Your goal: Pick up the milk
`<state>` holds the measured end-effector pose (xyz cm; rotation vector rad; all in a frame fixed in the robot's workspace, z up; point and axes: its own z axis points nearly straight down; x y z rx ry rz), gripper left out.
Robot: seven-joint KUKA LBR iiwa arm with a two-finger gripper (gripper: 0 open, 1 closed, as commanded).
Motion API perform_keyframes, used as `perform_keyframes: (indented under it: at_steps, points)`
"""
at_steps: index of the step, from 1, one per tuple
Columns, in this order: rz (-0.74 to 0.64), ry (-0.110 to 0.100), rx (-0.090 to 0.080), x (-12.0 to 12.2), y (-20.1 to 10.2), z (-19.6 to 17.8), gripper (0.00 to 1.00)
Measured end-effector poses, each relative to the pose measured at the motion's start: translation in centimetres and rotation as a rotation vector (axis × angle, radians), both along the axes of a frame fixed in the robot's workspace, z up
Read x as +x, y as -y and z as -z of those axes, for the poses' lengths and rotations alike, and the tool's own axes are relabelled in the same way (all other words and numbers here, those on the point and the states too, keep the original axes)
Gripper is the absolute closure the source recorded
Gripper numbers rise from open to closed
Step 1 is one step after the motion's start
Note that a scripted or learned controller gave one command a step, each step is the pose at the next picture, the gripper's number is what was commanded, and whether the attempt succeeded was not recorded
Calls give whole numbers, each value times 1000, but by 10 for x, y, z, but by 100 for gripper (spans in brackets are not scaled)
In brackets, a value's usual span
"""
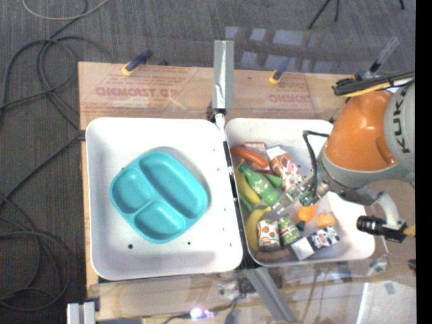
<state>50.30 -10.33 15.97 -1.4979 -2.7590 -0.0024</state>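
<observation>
Camera view: claw [302, 196] among right-bin groceries.

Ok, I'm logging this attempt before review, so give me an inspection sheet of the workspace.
Surface: cardboard-topped bench bearing the left bin and right bin.
Job's things: milk carton lying in the right bin's lower part.
Clutter: teal divided plate in left bin; banana, green bottle, hot dog, small cartons.
Grippers: end effector low over the right bin's toys.
Cables: black cords on carpet.
Surroundings: tripod legs.
</observation>
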Motion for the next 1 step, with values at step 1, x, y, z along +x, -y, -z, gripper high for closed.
perform_keyframes:
  at_steps: [1]
  points:
    - [-115, 2, -1, -18, -52, -85, 100]
